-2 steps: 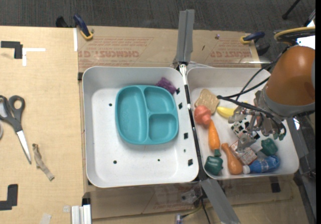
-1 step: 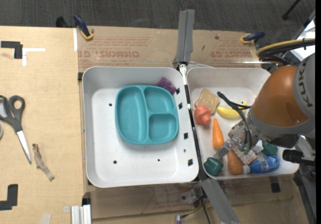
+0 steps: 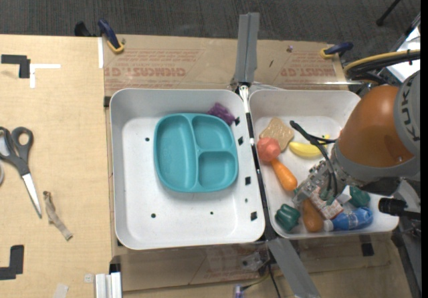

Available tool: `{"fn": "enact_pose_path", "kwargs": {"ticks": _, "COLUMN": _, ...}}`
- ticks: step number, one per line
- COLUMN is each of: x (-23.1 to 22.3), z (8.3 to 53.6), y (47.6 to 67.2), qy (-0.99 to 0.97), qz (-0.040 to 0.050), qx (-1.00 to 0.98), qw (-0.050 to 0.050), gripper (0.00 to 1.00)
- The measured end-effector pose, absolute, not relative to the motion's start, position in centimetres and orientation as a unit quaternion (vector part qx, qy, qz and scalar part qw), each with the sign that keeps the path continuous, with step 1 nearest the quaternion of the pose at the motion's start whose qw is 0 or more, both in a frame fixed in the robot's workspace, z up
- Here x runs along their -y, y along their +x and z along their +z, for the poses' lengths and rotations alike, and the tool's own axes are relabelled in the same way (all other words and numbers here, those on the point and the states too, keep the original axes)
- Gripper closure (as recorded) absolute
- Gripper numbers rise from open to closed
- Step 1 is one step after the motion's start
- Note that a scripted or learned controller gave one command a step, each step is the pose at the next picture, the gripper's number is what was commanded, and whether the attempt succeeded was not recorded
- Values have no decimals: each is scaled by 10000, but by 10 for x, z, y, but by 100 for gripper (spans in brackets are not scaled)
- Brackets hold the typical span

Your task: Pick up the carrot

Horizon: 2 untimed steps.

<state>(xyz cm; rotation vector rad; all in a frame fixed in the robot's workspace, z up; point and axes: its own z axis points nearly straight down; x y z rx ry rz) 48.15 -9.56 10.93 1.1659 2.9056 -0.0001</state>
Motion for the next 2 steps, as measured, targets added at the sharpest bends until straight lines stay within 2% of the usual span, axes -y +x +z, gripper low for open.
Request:
{"fn": "enact_pose_path", "kwargs": {"ticks": 1, "x": 16, "z": 191, "y": 478, "qy": 5831, "qz": -12, "qx": -8124, "qw": -2, "gripper": 100}}
{"fn": "enact_pose_path", "kwargs": {"ticks": 2, "x": -33, "z": 258, "y": 478, "qy": 6284, "qz": -17, "qx": -7779, "qw": 2, "gripper": 100}}
